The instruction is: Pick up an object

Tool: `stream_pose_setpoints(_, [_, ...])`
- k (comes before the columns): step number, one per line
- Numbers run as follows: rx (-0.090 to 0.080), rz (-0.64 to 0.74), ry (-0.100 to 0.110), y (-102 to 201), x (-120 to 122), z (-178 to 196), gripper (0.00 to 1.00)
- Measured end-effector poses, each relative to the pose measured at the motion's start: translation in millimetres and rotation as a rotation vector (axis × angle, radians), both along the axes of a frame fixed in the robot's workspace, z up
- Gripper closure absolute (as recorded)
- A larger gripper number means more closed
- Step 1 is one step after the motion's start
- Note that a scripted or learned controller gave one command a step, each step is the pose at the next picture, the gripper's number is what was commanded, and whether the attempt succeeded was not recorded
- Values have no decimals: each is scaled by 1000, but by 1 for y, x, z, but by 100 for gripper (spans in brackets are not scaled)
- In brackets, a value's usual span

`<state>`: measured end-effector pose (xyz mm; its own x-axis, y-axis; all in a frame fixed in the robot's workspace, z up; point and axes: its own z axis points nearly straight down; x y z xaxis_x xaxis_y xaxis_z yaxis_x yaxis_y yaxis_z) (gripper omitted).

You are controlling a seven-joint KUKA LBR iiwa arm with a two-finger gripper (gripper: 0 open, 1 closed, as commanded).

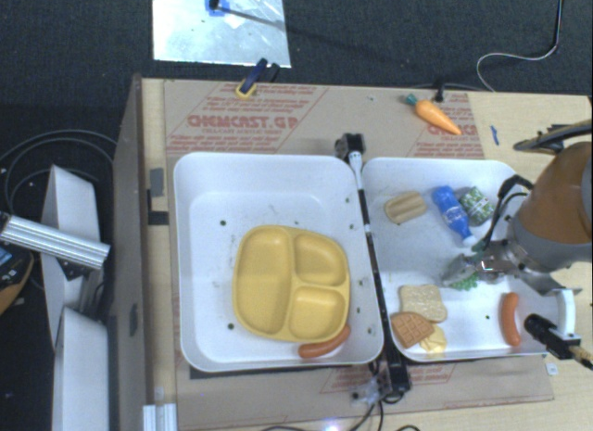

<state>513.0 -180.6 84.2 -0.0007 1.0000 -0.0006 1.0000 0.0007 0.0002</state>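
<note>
My gripper point(466, 270) hangs low in the right bin point(389, 258), near its middle. It sits right over a small green item point(469, 282), which it partly hides. Around it lie a tan bread roll point(405, 207), a blue bottle point(451, 211) and a green-and-white packet point(476, 203) toward the back. A pale cracker point(422, 301), a brown waffle piece point(411, 328) and a red sausage point(510, 318) lie toward the front. Nothing visibly hangs from the gripper.
The left bin point(199, 234) holds a yellow divided plate point(292, 283) and another sausage point(324, 345) at its front wall. A toy carrot point(432, 114) lies on the cardboard behind the right bin. The arm's orange band point(565, 197) looms over the right bin's right side.
</note>
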Motion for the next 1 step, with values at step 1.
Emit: stream_pose_setpoints(1, [0,2,-3,0,1,10,100])
